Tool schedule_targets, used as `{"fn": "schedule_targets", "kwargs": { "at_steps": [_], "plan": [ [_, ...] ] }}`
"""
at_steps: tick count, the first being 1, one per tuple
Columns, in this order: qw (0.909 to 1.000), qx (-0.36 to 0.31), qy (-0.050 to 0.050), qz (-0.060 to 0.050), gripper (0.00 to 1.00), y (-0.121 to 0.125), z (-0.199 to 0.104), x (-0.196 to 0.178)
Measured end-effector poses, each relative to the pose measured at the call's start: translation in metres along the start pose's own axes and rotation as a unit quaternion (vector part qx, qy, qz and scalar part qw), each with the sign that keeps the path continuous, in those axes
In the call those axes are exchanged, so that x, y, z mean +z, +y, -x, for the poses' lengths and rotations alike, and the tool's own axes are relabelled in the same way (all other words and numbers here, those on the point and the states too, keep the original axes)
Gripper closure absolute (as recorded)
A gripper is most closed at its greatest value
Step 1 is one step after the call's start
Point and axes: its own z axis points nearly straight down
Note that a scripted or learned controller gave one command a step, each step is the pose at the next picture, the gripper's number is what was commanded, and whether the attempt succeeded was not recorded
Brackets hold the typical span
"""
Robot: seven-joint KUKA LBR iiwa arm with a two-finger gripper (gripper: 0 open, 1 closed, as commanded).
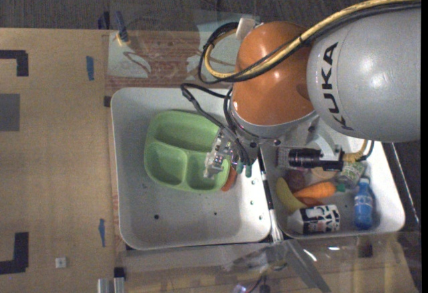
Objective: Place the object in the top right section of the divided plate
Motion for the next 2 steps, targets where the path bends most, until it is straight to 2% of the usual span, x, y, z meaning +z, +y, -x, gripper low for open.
{"fn": "schedule_targets", "kwargs": {
  "at_steps": [1,2],
  "plan": [
    [0.9998,-0.018,0.000,0.000,1.00,0.040,-0.010,0.014],
    [0.9992,0.041,-0.001,0.000,1.00,0.006,0.055,0.013]
  ]
}}
